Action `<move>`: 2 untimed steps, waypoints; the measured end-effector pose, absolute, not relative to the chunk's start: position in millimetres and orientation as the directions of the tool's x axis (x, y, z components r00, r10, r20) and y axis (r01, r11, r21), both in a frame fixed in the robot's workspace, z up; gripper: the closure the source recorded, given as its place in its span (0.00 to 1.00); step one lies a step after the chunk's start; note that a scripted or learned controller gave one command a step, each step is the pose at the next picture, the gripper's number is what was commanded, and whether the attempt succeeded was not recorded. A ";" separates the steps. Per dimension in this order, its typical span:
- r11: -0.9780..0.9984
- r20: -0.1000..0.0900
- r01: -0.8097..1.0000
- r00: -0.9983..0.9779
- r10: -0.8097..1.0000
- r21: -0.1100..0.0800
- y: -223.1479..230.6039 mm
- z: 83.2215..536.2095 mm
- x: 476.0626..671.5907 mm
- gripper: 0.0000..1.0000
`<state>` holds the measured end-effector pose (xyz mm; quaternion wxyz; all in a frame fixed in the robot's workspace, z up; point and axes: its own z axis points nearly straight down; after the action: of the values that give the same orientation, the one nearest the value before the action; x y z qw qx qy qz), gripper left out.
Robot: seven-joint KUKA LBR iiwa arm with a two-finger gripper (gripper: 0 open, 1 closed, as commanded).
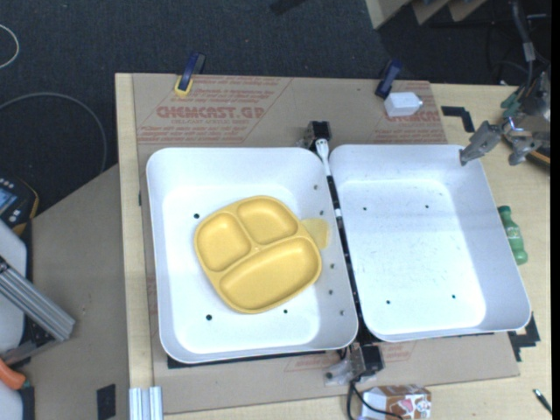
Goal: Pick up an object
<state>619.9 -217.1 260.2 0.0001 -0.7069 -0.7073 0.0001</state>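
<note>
A yellow divided plate (256, 254) with three compartments lies flat in the left bin (166, 199), near its middle. A small yellow piece (318, 232) pokes out from under the plate's right edge. My gripper (500, 147) hangs at the far right of the view, over the back right corner of the right bin (420, 261). It is far from the plate. Its fingers (477, 145) stand apart, open, with nothing between them.
A green object (513, 234) lies on the bench just outside the right bin's right rim. A white block (402, 104) and two blue clamps (188, 72) sit on the cardboard behind the bins. Cables and a connector (367, 383) lie at the front edge.
</note>
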 end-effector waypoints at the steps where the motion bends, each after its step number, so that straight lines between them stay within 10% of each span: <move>1: 0.005 -0.001 1.000 -0.005 1.000 0.006 -160.0 372.5 577.3 0.00; 2: 0.010 0.000 1.000 -0.010 1.000 0.012 -60.8 459.9 541.2 0.00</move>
<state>541.2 -60.8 459.9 -0.0040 -0.7034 -0.7107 -0.0043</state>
